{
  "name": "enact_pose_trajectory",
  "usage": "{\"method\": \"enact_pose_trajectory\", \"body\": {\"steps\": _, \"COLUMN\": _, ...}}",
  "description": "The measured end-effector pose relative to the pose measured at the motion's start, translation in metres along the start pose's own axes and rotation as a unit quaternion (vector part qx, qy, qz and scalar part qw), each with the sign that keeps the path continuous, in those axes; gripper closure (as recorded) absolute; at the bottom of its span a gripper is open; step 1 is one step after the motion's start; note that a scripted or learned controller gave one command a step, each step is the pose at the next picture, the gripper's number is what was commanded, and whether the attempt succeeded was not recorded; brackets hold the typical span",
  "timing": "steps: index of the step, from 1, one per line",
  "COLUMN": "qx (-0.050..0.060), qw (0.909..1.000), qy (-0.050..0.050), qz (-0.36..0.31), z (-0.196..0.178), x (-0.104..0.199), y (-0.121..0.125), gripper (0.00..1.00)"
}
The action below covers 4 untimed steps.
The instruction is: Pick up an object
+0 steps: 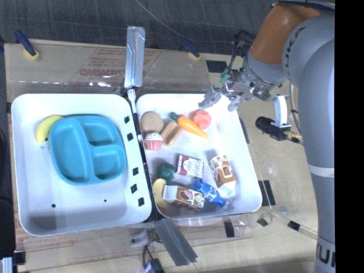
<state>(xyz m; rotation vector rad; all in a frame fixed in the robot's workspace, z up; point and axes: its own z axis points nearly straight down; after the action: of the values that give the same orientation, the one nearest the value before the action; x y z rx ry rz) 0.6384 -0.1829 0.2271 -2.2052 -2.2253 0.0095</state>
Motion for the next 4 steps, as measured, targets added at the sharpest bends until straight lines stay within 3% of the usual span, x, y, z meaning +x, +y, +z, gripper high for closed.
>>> {"method": "enact_pose_trajectory", "body": {"steps": 1, "qx": 0.004, "qw": 0.9998, "qy": 0.0, "qz": -0.022, "z": 0.127, "x": 0.054, "y": -0.033, "gripper": 0.0}}
{"method": "enact_pose_trajectory", "body": {"steps": 2, "qx": -0.002, "qw": 0.9989, "qy": -0.001, "qz": -0.048, "z": 0.11, "x": 0.019, "y": 0.001, "gripper": 0.0}}
{"method": "enact_pose_trajectory", "body": {"steps": 3, "qx": -0.007, "qw": 0.9996, "qy": -0.001, "qz": -0.027, "z": 0.132, "x": 0.024, "y": 0.023, "gripper": 0.0}}
{"method": "enact_pose_trajectory", "body": {"steps": 4, "qx": -0.002, "qw": 0.9995, "qy": 0.0, "qz": -0.03, "z": 0.125, "x": 0.026, "y": 0.022, "gripper": 1.0}}
